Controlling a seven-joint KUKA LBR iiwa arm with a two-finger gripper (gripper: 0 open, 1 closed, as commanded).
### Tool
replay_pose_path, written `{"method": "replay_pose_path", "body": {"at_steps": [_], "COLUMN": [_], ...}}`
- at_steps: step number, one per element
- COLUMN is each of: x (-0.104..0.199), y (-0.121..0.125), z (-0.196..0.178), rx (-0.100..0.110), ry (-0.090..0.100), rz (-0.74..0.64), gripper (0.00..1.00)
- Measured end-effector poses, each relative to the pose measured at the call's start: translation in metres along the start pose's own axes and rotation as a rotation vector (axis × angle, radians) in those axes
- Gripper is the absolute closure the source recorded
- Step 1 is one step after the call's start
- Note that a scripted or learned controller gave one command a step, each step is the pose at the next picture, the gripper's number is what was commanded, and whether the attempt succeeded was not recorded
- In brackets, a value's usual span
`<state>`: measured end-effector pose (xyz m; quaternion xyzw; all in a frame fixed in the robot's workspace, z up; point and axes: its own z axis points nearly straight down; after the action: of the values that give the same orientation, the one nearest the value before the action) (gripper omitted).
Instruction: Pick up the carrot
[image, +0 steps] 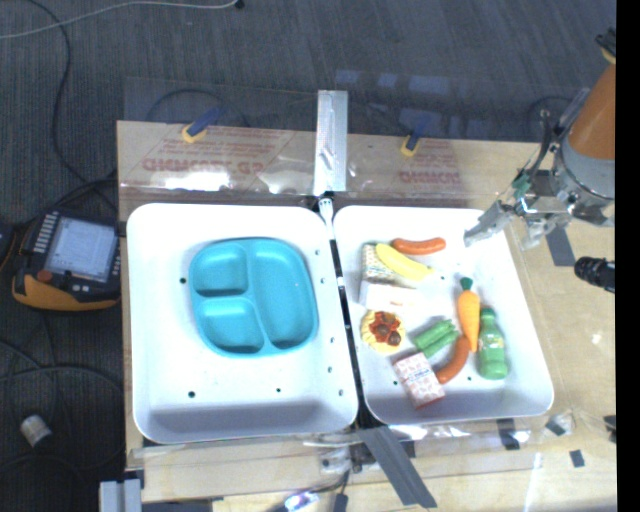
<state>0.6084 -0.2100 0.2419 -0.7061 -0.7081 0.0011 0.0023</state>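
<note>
Up right, the arm (590, 130) hangs over the bin's corner, gripper (500, 215) unreadable; carrot (468, 312) lies upright, green top pointing away

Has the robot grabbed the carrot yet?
Not yet. The carrot lies in the right bin, next to the green bottle. The gripper is over that bin's upper right corner, apart from the carrot. Reaching down, gripping and lifting are all left.

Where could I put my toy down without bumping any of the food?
The left bin has bare white floor all around the blue tray, widest along its near edge. In the right bin, the carrot, green bottle, banana and sausage crowd the middle; only its near right corner is bare.
</note>
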Motion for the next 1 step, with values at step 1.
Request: {"method": "replay_pose_path", "body": {"at_steps": [1], "x": [-0.0078], "y": [-0.0134], "z": [0.1118], "rx": [0.005], "ry": [0.004], "rz": [0.16], "gripper": [0.0]}}
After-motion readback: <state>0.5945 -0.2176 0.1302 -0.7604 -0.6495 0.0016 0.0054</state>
